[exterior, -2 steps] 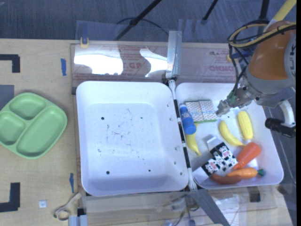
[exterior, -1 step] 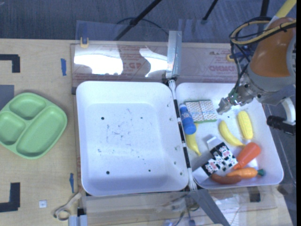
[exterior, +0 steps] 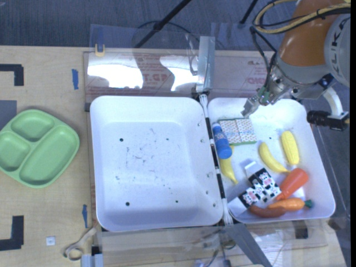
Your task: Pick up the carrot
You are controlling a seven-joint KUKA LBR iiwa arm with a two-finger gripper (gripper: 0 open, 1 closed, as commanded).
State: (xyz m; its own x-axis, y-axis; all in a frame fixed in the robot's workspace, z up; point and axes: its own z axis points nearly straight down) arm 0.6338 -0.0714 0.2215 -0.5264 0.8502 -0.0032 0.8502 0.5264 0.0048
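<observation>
The small orange plastic carrot with a green leafy tip (exterior: 288,204) lies on its side at the near edge of the right-hand shallow white bin (exterior: 321,166), well below the gripper (exterior: 251,106) in the camera view and a little to its right. Its thick end touches a dark red sausage-shaped toy (exterior: 261,211), and just above it rests a larger orange-red pepper-like piece (exterior: 293,182) leaning against a black-and-white cow-patterned block (exterior: 260,189). Further up, nearer the gripper, a yellow plastic banana (exterior: 271,157) and a yellow corn cob (exterior: 290,147) lie side by side, apart from the carrot. Directly beneath the gripper sits a flat pale checked card or packet (exterior: 238,131), and to its lower left a blue-capped bottle (exterior: 221,142) lies along the bin's divider wall with a yellow piece (exterior: 228,170) below it. The gripper hangs over the far part of the right bin, clear of all the toys, its slim fingers close together and pinching nothing. To its left is the other wide white bin (exterior: 150,160), and much farther left a green three-compartment plate (exterior: 36,147) rests on the wooden bench (exterior: 44,71).
</observation>
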